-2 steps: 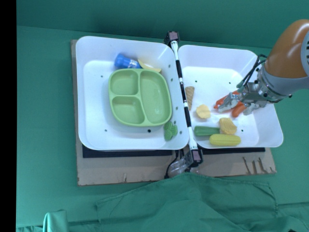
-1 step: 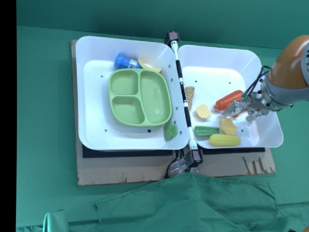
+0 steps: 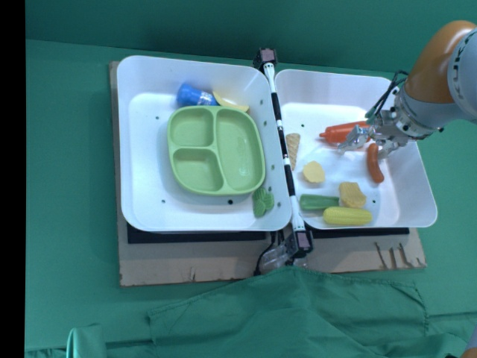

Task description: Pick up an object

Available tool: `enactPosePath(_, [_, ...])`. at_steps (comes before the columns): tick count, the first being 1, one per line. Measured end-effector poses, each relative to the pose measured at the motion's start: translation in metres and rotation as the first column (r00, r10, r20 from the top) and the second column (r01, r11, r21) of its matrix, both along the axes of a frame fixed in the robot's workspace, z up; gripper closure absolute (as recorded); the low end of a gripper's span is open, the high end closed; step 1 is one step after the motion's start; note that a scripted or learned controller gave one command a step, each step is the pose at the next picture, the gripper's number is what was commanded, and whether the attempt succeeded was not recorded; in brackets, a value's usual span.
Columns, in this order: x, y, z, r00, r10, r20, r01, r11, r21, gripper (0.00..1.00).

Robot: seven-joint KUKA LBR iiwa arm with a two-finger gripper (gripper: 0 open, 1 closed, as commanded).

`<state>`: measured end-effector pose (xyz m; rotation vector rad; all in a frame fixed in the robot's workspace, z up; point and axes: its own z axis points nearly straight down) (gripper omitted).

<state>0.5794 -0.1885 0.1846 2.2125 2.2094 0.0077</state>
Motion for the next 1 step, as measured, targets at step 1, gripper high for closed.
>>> enactPosePath(1, [0.0006,-0.0017,0.0151,1.0,-0.005,0.011,0.005,1.0,-0.004,1.0])
